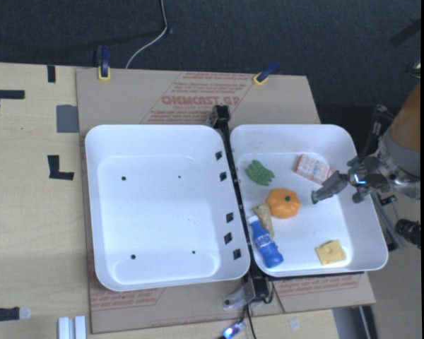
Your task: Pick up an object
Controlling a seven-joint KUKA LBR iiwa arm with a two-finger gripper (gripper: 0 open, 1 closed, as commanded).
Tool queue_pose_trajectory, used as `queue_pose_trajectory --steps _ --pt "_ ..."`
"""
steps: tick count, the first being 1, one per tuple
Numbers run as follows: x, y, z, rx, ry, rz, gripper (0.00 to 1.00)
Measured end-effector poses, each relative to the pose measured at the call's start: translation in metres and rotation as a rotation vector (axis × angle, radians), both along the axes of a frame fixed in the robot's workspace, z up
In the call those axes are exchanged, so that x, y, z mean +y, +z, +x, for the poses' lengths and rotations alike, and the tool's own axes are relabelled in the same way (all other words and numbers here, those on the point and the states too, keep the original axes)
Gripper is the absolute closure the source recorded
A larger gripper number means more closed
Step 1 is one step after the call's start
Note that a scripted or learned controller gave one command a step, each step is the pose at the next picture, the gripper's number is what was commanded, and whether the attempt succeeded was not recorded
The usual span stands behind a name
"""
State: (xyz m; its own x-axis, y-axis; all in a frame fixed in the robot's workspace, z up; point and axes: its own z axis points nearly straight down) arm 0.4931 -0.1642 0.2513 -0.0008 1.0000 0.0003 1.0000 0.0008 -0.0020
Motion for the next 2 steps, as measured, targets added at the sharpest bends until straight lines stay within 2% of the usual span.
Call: queue_pose_trajectory --steps 1,2 --pt "0.034 -0.107 0.058 0.006 0.004 0.003 0.00" --pt "0.067 -0.170 0.027 0.000 -0.001 -0.002 0.00"
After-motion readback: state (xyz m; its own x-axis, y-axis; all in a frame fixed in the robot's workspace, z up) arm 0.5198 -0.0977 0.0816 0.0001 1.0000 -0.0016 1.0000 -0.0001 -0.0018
